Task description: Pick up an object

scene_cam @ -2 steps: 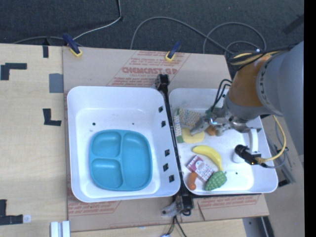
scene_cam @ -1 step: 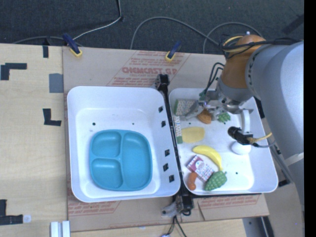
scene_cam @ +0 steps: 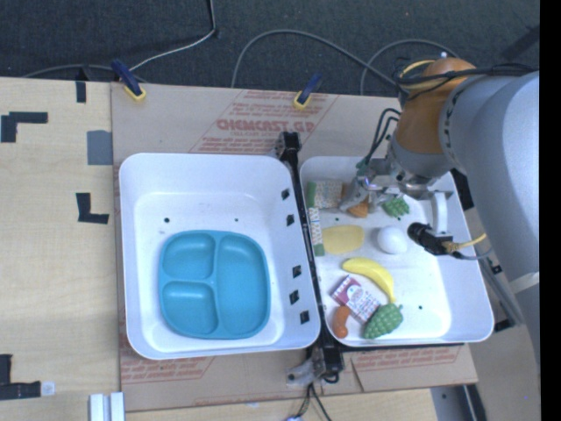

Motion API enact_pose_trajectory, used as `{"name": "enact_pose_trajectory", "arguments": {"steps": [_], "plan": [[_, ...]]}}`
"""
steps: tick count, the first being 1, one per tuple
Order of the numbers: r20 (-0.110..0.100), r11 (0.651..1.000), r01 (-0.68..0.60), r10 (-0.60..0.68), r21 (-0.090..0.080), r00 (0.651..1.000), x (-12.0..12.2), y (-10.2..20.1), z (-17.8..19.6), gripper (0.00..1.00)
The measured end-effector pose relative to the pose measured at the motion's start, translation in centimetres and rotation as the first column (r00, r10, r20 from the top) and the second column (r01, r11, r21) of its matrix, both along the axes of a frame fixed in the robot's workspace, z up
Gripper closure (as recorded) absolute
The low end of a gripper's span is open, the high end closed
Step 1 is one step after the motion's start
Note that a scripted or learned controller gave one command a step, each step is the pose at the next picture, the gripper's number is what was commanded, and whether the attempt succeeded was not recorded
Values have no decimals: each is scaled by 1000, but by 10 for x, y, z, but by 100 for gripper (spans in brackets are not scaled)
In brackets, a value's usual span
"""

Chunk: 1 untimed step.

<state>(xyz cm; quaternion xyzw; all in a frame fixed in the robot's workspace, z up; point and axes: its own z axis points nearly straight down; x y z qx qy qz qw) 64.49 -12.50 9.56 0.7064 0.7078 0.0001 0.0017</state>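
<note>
The end effector (scene_cam: 372, 193) is reaching down into the far part of the right bin (scene_cam: 456, 323), and how its fingers are standing cannot be told from this slant. A small orange-brown object (scene_cam: 358, 208) is lying right under it, touching or nearly touching its tip; whether it is being gripped cannot be told. Just to the right of that, a small green piece (scene_cam: 396, 206) is sitting beside the end effector. A light packet with green print (scene_cam: 325, 193) is lying near the bin's far left corner.

Toward the middle of the bin, a pale yellow block (scene_cam: 343, 239) is lying beside a white egg-like ball (scene_cam: 392, 240). Nearer the front, a banana (scene_cam: 372, 274) is resting just above a red and white packet (scene_cam: 355, 296), with a bumpy green fruit (scene_cam: 383, 320) and a small orange piece (scene_cam: 340, 327) lying at the front wall.

The left bin (scene_cam: 140, 178) is holding a blue divided plate (scene_cam: 215, 284) with three compartments. Both bins are sitting on a cardboard sheet (scene_cam: 254, 125) spread over the desk (scene_cam: 44, 235), clamped at the far edge by two blue and yellow clips (scene_cam: 130, 82). The grey arm (scene_cam: 500, 139) with its orange band (scene_cam: 421, 121) is coming in from the right.
</note>
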Motion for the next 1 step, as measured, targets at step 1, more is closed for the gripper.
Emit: {"name": "enact_pose_trajectory", "arguments": {"steps": [1], "plan": [[-2, 1000, -1, 1, 3, 1000, -48, 48, 89, 100]]}}
